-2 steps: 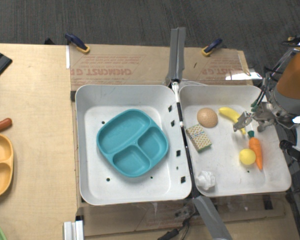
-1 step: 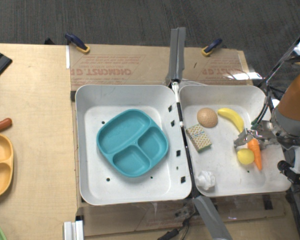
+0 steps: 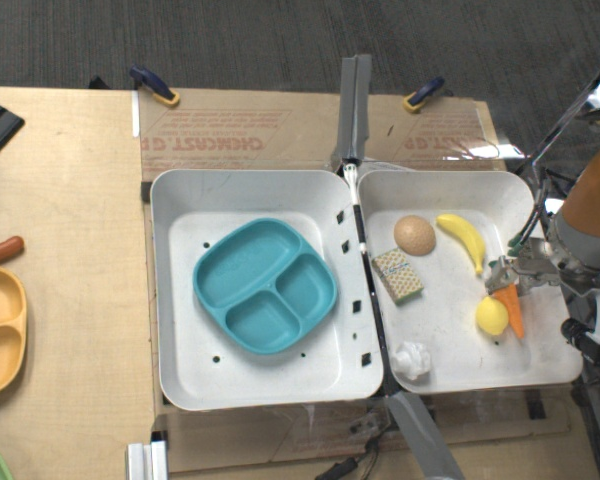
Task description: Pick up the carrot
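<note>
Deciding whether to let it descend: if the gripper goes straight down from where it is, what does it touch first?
Most likely the carrot, directly beneath the gripper; the lemon lies just beside it, and depth is unclear.

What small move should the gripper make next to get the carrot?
Probably a short, straight descent. The gripper sits right over the upper end of the orange carrot in the right white bin. The round yellow lemon touches the carrot's left side, so drifting sideways risks catching it instead.

Dark grey carpet (image 3: pixel 280 23) is lying beyond a light wooden bench (image 3: pixel 60 178); cardboard sheet (image 3: pixel 240 133) is showing clamped.
</note>
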Controlling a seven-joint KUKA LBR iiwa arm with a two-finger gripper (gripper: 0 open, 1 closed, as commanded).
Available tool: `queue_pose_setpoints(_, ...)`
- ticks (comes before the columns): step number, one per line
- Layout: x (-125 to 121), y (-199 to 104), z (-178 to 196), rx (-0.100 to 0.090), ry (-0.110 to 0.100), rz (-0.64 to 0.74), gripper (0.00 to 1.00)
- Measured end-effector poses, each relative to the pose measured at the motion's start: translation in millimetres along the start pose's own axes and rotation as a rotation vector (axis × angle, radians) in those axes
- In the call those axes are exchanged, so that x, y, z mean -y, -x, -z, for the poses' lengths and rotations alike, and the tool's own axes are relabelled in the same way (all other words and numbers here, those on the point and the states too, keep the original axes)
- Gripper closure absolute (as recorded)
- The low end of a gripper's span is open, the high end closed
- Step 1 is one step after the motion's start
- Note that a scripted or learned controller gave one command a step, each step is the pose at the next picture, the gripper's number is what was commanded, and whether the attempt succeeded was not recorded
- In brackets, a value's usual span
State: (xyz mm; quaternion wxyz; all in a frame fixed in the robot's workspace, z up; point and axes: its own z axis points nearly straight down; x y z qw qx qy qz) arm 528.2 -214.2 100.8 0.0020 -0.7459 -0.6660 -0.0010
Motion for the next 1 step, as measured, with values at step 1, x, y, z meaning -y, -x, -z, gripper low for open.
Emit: queue_pose_setpoints(1,2.8,-59.8,118.8,0.005,0.003,0.025,1.0)
